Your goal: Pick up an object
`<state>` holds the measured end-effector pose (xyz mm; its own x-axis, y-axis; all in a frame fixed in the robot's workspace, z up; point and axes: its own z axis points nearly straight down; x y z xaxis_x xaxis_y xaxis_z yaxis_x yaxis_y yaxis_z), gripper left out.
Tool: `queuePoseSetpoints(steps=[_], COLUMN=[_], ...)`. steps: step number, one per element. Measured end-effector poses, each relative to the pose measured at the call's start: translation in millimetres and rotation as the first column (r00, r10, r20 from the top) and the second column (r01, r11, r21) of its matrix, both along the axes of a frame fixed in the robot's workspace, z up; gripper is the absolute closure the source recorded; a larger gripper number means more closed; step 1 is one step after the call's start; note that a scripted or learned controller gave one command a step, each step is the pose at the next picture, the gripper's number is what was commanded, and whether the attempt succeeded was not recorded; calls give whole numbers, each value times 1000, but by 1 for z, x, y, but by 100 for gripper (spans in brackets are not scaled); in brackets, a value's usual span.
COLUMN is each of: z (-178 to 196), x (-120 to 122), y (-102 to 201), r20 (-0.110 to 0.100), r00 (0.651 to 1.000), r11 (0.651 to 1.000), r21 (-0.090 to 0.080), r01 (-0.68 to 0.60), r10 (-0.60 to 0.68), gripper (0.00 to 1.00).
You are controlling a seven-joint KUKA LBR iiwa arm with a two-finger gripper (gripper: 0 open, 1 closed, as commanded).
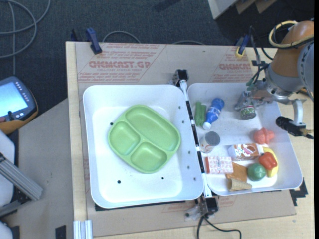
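Grey metal hangs low over the right bin [294,176], the gripper [245,105] sitting right at a small dark-topped cup [247,113] near the back wall. A slightly off-centre squeeze could tip or skid that cup towards the blue bottle [214,110]. Whether the fingers are spread or pinched I cannot tell; nothing visibly sits between them.

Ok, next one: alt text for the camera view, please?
A grey robot arm's hand hovers at the back of the right bin, above scattered toy food, a blue bottle and a small can. The left bin holds a green divided plate.
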<state>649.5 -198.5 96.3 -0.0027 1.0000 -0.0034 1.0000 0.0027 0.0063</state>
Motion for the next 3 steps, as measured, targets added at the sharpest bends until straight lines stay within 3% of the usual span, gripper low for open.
queuePoseSetpoints(steps=[1, 2, 3], z=[31, 68, 90], x=[20, -65, -33], y=[55, 47, 149], r20=[0, -11, -1], r00=[1000, 1000, 1000], r11=[1000, 1000, 1000], r21=[2, 4, 7], r01=[-4, 6, -8], r10=[4, -6, 8], gripper=[100, 100, 100])
